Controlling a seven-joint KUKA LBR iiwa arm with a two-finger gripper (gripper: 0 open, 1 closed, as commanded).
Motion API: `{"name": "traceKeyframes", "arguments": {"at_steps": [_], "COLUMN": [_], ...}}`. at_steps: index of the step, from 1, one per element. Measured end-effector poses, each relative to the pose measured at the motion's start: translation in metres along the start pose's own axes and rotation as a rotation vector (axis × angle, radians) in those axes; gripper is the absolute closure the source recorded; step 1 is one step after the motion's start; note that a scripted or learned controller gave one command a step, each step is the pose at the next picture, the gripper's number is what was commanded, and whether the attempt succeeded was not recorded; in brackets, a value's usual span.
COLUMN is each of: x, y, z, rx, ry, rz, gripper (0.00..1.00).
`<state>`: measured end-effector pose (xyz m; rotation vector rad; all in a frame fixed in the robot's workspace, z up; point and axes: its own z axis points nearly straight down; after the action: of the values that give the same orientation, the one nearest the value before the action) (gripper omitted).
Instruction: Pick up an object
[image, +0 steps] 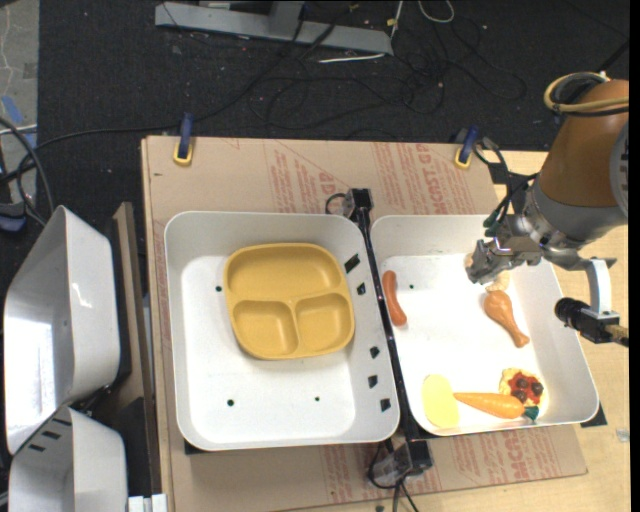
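Two shallow white bins side by side on the bench. Left white bin (200, 400) carrying a yellow three-compartment plastic plate (290, 300), flat and upright. Right white bin (440, 235) holding the rest: a slim orange-red toy sausage (394, 297) near the divider, a tan toy chicken drumstick (506, 315) toward the right wall, a pale yellow oval piece (439, 400) at the near edge, an orange toy carrot (490, 404) just beside it, and a small red-and-yellow toy pizza slice (523, 387) touching the carrot's far end. Grey two-finger gripper (487, 266) down low over the right bin, just above the drumstick's narrow end. Nothing visibly pinched between the tips; open or closed, impossible to tell from this angle.
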<state>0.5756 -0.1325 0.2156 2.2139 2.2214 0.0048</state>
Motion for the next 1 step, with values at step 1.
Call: {"name": "traceKeyframes", "arguments": {"at_steps": [1], "x": [-0.0002], "y": [0.0015], "z": [-0.0483], "rx": [0.0], "ry": [0.0], "rz": [0.0], "gripper": [1.0]}}
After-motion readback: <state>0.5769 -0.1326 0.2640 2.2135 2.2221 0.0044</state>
